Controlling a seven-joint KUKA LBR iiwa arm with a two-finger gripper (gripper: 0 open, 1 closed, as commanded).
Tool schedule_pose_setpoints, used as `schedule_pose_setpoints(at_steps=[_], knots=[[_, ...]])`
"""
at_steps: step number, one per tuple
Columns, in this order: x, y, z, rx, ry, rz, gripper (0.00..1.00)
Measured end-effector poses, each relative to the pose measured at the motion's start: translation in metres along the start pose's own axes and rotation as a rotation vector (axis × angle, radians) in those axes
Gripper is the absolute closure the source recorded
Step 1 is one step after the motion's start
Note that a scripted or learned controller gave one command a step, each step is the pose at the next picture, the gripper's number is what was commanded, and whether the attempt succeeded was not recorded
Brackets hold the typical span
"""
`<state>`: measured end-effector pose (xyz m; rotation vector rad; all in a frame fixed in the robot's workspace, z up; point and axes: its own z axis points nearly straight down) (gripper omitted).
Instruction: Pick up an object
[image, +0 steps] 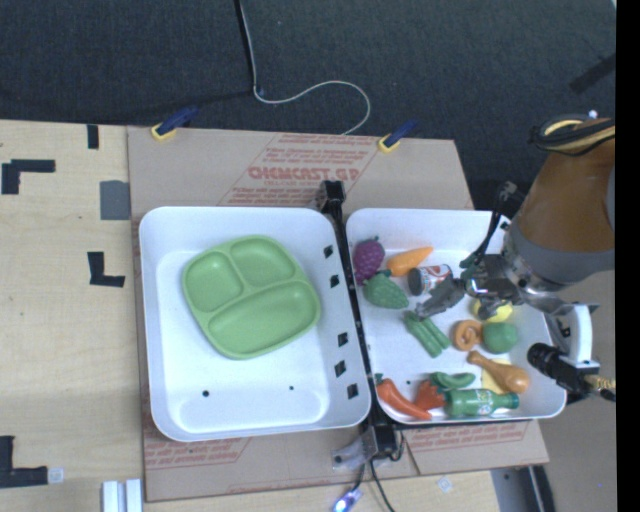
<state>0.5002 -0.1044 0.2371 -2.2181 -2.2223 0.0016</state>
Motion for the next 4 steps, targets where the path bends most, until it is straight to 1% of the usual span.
schedule_pose_setpoints(at_steps=[1, 2, 3, 4], knots=[[0.073, -0.016, -0.052, -0.004, 0.002, -0.008, 0.00], [0.140, -0.017, -0.073, 0.001, -0.001, -0.001, 0.00], [0.141, -0.017, -0.083, 0.002, -0.001, -0.002, 1.00], [0.176, -0.017, -0.093, 0.000, 0.000, -0.003, 1.00]])
